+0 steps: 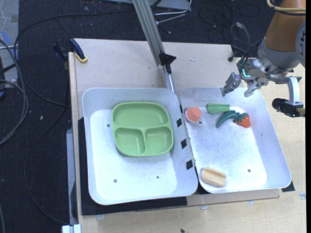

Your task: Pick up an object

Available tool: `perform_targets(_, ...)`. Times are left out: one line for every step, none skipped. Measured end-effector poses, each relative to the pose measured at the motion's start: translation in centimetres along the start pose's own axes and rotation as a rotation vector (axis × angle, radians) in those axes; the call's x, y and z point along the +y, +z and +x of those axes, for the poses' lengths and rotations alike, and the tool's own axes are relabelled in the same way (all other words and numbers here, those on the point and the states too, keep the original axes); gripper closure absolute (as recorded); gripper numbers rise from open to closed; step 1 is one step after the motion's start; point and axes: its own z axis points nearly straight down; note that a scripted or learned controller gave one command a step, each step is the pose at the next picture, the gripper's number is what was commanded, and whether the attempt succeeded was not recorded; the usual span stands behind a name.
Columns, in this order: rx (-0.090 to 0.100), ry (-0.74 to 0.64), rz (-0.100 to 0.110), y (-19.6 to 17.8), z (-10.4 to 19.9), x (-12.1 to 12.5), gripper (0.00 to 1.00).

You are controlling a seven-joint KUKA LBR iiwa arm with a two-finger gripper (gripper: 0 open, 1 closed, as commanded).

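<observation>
My gripper (pixel 241 85) hangs open above the far edge of the right bin (pixel 272 144), its two fingers spread with nothing between them. Just below it in the bin lie a green toy vegetable (pixel 218 108), a curved green piece (pixel 226 118) and a small red-orange piece (pixel 244 121) beside it. An orange round toy (pixel 194 114) rests near the bin's left wall. A tan bread roll (pixel 214 177) lies at the bin's near edge.
The left bin (pixel 97 178) holds a green divided plate (pixel 143 128). A grey metal pole (pixel 150 25) slants down to the gap between the bins. Cables run over the dark floor at the left and back.
</observation>
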Motion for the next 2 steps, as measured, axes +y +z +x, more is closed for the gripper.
perform_targets(-0.001,0.000,-0.003,-0.2,0.0,0.1,0.00)
perform_targets(-0.001,-0.002,0.001,4.7,0.8,0.5,0.00)
